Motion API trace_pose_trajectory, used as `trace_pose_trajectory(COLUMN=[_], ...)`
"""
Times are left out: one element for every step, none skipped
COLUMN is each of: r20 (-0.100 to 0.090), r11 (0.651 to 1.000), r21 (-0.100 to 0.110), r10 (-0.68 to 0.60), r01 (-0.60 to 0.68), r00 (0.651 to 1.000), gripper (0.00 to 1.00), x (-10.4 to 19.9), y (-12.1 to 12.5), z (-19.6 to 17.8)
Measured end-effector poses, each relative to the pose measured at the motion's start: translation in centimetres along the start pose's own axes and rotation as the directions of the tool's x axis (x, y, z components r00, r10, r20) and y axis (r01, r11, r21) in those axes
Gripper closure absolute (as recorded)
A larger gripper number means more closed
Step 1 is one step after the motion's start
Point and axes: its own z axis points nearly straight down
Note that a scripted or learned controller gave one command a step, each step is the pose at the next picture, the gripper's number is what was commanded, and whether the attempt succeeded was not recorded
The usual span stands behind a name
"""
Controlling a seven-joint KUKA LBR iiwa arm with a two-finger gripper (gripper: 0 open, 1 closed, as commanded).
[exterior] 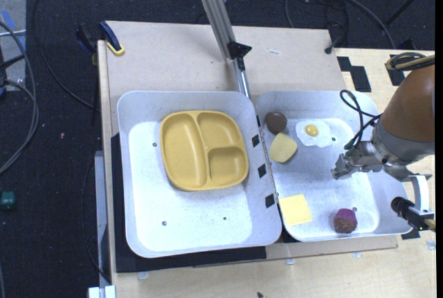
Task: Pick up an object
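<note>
The right bin (315, 238) holds a brown round piece (276, 122), a pale yellow wedge (282, 149), a toy fried egg (315, 133), a flat yellow square (295, 209) and a dark red ball (345, 220). My gripper (344, 169) hangs over the right part of this bin, right of the fried egg and above the red ball. Nothing shows between its fingers. The arm's orange and grey wrist (412, 120) rises behind it at the right edge.
The left bin (138, 220) carries a yellow divided plate (205, 150). A metal pole (214, 3) slants down to the gap between the bins. Black clips (264, 169) line the shared wall. Cables lie on the dark floor behind the bench.
</note>
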Motion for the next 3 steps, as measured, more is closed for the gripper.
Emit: trace_pose_trajectory(r20=[-0.001, -0.002, -0.004], r11=[1.0, 1.0, 1.0], r21=[0.004, 0.005, 0.008], r10=[-0.004, -0.006, -0.011], r01=[0.004, 0.006, 0.011], r00=[1.0, 1.0, 1.0], gripper=[1.0, 1.0, 1.0], x=[-0.7, -0.8, 4.4], y=[-0.1, 0.1, 2.5], z=[-6.1, -8.6, -8.2])
